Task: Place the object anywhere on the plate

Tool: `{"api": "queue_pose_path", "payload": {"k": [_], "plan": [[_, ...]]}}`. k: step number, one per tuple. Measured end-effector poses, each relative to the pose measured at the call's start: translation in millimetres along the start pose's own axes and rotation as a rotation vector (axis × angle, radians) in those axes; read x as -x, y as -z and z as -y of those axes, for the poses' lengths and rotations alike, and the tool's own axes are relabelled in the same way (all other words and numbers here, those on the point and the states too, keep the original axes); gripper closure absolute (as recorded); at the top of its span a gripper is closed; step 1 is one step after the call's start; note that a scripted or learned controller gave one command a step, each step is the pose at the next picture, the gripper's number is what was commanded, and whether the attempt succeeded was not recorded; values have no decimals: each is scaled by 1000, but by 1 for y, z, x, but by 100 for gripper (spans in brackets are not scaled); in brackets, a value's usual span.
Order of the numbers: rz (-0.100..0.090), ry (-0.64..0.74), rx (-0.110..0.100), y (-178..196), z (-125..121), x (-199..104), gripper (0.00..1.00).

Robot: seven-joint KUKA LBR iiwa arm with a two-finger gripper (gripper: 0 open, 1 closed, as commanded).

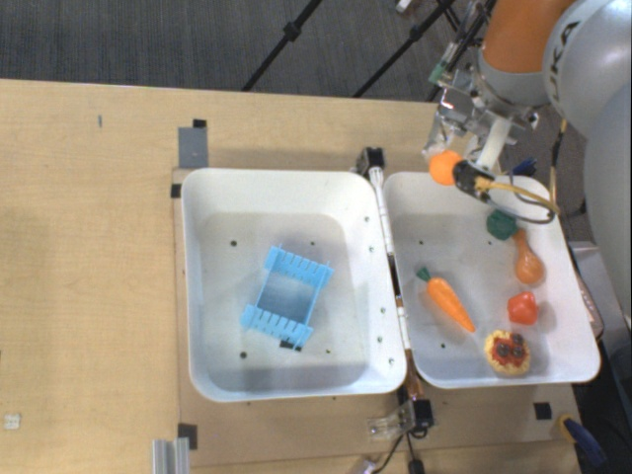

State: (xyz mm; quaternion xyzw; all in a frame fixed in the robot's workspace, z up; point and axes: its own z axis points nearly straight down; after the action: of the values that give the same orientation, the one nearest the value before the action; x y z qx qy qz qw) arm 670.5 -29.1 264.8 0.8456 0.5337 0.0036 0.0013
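Gripper hangs over the right bin's far edge, an orange ball seemingly pinched between its fingers. Judging by looks, it is light, smooth, prone to roll; grip across its middle.

Light wooden bench carrying 2 shallow white bins side by side, touching along the middle seam. Left bin sitting near bench centre, right bin sitting toward the right edge. Small black clamps sitting at the seam's far end, another fitting with wires lying at its near end. Grey bracket standing by left bin's far corner, grey piece lying at the near edge.
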Motion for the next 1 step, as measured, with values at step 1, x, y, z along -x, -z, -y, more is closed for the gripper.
{"api": "queue_pose_path", "payload": {"k": [1], "plan": [[-3,5,3,11,-1,-1,100]]}}
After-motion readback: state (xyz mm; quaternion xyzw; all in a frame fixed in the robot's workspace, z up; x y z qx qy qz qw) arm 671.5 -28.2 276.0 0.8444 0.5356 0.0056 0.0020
